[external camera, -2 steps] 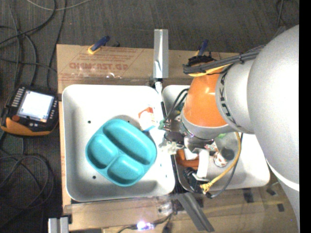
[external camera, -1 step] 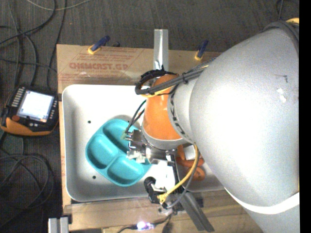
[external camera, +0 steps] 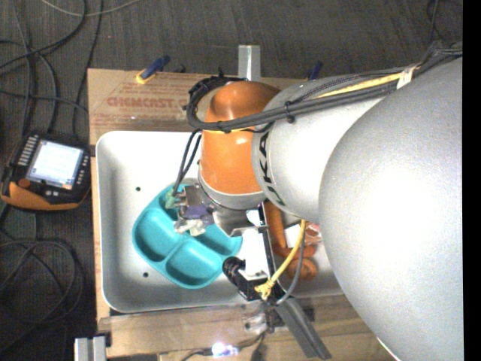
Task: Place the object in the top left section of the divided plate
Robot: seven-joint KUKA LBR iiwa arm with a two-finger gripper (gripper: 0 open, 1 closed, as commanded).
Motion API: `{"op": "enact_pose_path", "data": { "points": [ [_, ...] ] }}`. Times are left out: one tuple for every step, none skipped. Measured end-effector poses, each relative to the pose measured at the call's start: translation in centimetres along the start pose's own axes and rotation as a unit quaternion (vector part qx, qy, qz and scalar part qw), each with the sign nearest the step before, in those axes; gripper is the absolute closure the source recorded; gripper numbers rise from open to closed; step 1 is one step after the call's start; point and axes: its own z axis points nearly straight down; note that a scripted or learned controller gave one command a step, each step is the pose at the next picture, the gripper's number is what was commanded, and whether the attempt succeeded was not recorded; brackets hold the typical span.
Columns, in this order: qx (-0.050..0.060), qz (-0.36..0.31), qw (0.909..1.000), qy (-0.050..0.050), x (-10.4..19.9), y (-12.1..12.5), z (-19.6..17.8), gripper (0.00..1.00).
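Plate (external camera: 176, 250), blue with dividers, lies tilted in the left bin (external camera: 120, 164), near the bin's front edge. I see my arm (external camera: 233, 153) low over it, so the claw (external camera: 188, 218) sits right above the plate's far part, likely to drop something there. I cannot tell the claw's state. The object is hidden from me; I cannot say where it is.

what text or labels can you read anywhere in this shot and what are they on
"CHEMCAST", in red print, on the brown board behind the white bin; further letters follow it but are hidden by the arm.
Black letters on the arm's grey casing, beside the orange band: only a sliver shows, not readable.
The lit screen of the handheld pendant on the floor: too blurred to read.
The teal divided plate carries no text.
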Motion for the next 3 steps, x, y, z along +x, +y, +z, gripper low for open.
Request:
{"op": "enact_pose_path", "data": {
  "points": [
    [-0.001,-0.143,0.9897,-0.001,3.0,0.2,-0.7,1.0],
    [0.0,-0.201,0.9795,-0.001,4.2,0.3,-0.3,1.0],
    [0.0,-0.227,0.9738,-0.001,4.1,0.3,0.7,1.0]
  ]
}}
